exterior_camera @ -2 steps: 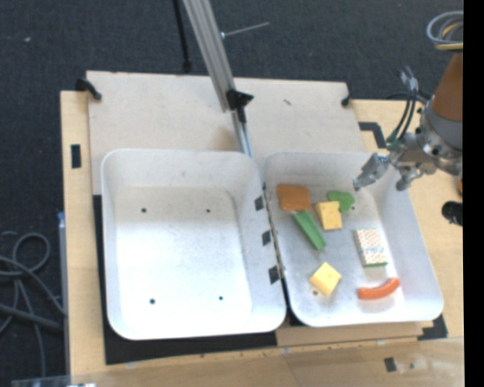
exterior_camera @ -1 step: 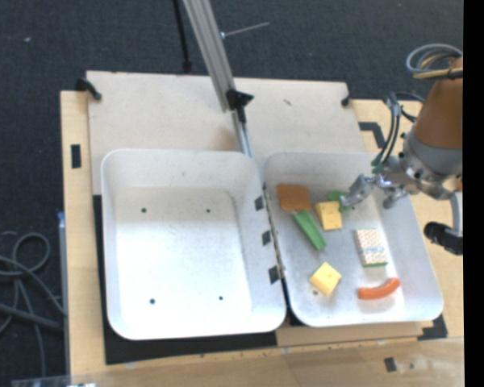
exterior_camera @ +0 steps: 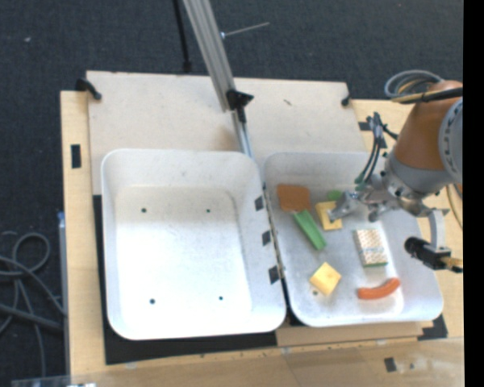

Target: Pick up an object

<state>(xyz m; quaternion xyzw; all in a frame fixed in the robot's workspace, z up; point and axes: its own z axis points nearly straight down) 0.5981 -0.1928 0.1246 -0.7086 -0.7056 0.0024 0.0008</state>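
where jaws (exterior_camera: 344, 208) hang, yellow piece (exterior_camera: 331, 215) beneath.

1. The two bins, the left bin (exterior_camera: 185, 240) and the right bin (exterior_camera: 411, 297), are seen as smooth white plastic with a faint sheen, speckled with dark marks.
2. The desk (exterior_camera: 161, 111) is shown as pale, matt wood-like board.
3. The slanted post (exterior_camera: 208, 35) is seen as ribbed, silvery metal.
4. The floor (exterior_camera: 64, 22) is covered in dark, rough carpet-like cloth.
5. The arm (exterior_camera: 423, 139) is given a smooth orange band with a soft gloss, above grey casing.
6. The yellow block (exterior_camera: 325, 279) looks matt and spongy.
7. The green bar (exterior_camera: 310, 228) appears smooth and plastic-like.
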